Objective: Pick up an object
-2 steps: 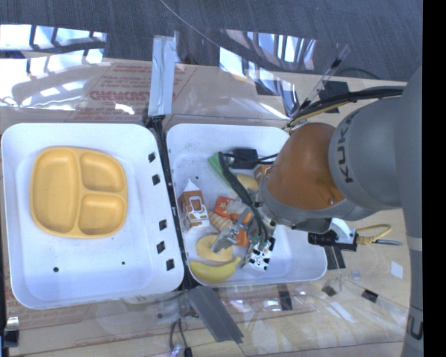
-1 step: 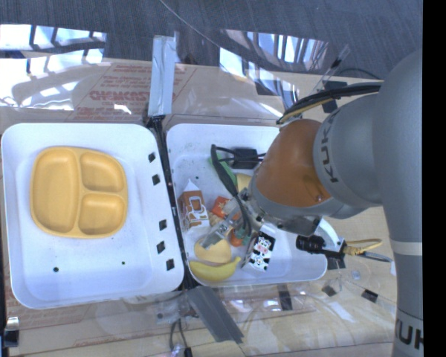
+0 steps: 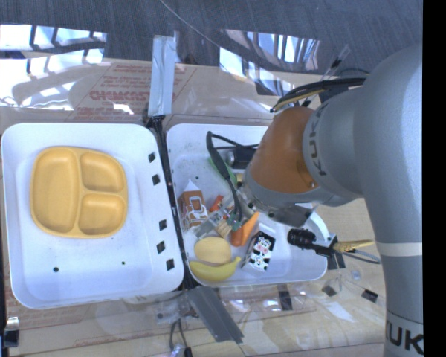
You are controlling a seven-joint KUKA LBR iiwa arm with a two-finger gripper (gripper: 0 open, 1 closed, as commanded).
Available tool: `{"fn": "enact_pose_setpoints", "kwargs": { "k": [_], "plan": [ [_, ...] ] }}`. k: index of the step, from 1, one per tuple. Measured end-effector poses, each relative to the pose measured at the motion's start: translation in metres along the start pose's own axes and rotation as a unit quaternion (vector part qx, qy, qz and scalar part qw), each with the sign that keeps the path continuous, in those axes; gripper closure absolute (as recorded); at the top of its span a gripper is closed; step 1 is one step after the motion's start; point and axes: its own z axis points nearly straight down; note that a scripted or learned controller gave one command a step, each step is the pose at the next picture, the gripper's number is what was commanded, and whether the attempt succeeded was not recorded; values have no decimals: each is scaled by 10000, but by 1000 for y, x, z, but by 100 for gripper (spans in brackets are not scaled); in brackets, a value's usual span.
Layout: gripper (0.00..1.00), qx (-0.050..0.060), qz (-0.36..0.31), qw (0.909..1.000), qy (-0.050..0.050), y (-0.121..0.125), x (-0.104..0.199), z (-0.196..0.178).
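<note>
Brown cardboard covers the table (image 3: 74, 88) beneath two shallow white plastic bins. One bin (image 3: 15, 274) holds a yellow three-compartment plate (image 3: 78, 190). In the other bin (image 3: 180, 147) lie a yellow banana (image 3: 212, 271), a pale round lemon (image 3: 212, 251), an orange carrot (image 3: 244, 230) and a black-and-white die (image 3: 262, 251). Whether the hand (image 3: 234, 214), low over this clutter, is open or closed, I cannot tell.

Divided plate (image 3: 79, 191) in left bin (image 3: 15, 274). Right bin (image 3: 180, 143) holds banana (image 3: 212, 271) at near edge, lemon (image 3: 212, 251) touching behind it, carrot (image 3: 244, 229) and dice-pattern block (image 3: 262, 251) just right. Arm (image 3: 334, 155) overhangs right bin.
</note>
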Motion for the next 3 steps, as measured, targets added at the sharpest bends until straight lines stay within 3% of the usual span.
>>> {"fn": "enact_pose_setpoints", "kwargs": {
  "k": [1, 2, 3],
  "plan": [
    [100, -41, -29, 10000, -75, 3, -4, -12],
    [100, 21, -711, 9975, 52, -1, -20, -145],
    [100, 52, -667, 9977, 83, 17, -140, -155]
  ]
}}
